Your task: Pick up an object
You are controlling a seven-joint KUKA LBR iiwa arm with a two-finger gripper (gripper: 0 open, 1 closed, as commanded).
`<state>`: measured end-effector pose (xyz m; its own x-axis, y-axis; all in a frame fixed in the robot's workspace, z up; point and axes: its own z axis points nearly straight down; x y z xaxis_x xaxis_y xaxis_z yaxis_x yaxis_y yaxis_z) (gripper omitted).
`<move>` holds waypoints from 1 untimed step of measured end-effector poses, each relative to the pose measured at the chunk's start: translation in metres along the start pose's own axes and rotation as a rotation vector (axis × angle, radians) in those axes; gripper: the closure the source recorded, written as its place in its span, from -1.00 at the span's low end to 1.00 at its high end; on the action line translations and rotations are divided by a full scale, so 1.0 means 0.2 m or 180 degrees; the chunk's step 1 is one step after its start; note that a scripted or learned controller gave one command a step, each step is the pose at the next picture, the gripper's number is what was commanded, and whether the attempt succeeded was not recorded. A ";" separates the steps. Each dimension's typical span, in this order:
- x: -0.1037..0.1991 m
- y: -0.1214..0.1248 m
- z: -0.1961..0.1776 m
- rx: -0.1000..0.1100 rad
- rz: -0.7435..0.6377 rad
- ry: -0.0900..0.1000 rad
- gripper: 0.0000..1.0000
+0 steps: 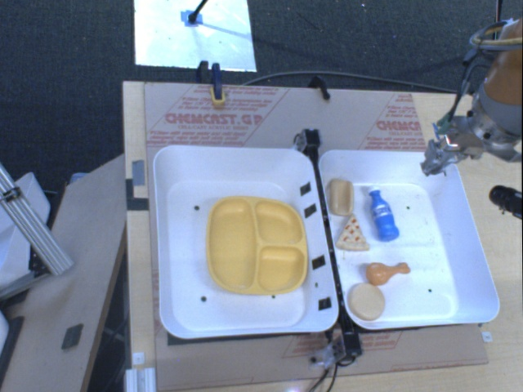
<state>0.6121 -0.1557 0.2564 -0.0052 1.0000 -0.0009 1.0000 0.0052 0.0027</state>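
The gripper (pixel 434 158) hangs over the far right corner of the right bin (pixel 470 219), holding nothing; whether its claw is released or clenched I cannot tell. In that bin lie a blue bottle (pixel 382 216), a bread piece (pixel 340 196), a pizza slice (pixel 352 235), a chicken drumstick (pixel 386 273) and a round cookie (pixel 366 301) (all well apart from the gripper). The left bin (pixel 188 178) holds a yellow divided plate (pixel 257 245). The board (pixel 245 113) beneath reads "CHEMCAST GP" in red.
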 end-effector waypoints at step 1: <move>0.25 0.04 -0.01 0.0000 -0.0011 0.0006 1.00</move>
<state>0.6197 -0.1064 0.2591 -0.0086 1.0000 0.0010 1.0000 0.0086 0.0028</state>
